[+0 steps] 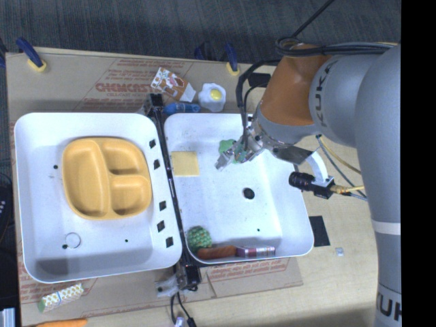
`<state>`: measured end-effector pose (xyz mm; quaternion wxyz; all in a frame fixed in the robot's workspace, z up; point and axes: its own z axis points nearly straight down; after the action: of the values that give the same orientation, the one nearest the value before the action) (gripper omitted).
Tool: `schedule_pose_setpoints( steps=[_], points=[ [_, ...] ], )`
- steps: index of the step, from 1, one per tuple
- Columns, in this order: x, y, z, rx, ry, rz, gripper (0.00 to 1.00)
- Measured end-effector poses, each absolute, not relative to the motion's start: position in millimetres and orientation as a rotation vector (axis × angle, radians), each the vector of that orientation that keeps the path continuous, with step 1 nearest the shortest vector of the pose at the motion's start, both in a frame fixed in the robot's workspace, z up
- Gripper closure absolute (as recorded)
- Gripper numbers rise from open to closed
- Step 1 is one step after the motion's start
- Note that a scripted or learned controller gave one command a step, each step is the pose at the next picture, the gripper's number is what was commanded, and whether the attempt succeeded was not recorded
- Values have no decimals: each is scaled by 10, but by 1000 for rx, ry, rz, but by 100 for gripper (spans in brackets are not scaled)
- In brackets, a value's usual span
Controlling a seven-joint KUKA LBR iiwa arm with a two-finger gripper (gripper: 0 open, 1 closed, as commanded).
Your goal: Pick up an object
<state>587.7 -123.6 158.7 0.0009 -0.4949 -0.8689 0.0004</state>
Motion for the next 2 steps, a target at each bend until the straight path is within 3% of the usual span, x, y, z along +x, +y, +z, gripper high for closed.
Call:
schedule_pose_setpoints(
  steps=[1,2],
  points=[
    [5875,-1239,1584,-1555,-2727,2,0],
    [6565,-1352,1161,-1618,-2691,2,0]
  ],
)
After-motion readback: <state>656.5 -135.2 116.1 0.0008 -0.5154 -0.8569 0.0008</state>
